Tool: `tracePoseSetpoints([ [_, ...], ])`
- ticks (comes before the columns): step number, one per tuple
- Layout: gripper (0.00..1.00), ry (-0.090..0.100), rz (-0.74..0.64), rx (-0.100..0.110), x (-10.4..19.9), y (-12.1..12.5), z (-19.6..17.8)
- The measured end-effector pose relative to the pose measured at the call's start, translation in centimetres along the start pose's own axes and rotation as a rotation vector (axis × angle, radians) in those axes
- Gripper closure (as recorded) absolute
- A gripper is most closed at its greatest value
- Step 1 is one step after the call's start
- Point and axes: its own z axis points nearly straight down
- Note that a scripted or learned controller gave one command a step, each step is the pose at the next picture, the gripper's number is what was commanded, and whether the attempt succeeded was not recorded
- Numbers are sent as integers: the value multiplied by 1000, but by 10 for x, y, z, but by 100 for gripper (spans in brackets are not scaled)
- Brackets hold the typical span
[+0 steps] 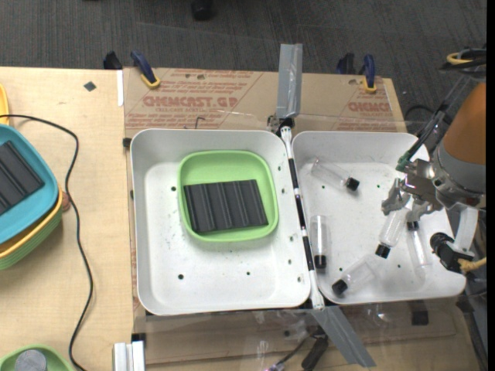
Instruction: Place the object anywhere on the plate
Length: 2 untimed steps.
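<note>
End effector (405, 207) low over right bin (371, 147), right side, at clear tube (390, 234); spread or pinching — cannot tell. More tubes (334, 176) scattered there. Green plate (227, 166) in left bin (155, 222), holding dark ridged pad (226, 205).

From my station the feed is bright and even, lit from overhead. The white bins (147, 230) glare mildly, flattening detail at nine o'clock. Shadows are soft and short under the green plate (226, 168). At three o'clock the arm (470, 141) is slightly blurred. The clear tubes (318, 238) are hard to resolve. Corners look slightly dimmer.
</note>
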Motion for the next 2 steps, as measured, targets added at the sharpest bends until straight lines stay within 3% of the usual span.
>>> tracePoseSetpoints([
  [1,0,0,0,0,0,0,0],
  [2,0,0,213,2,-45,-9,6],
])
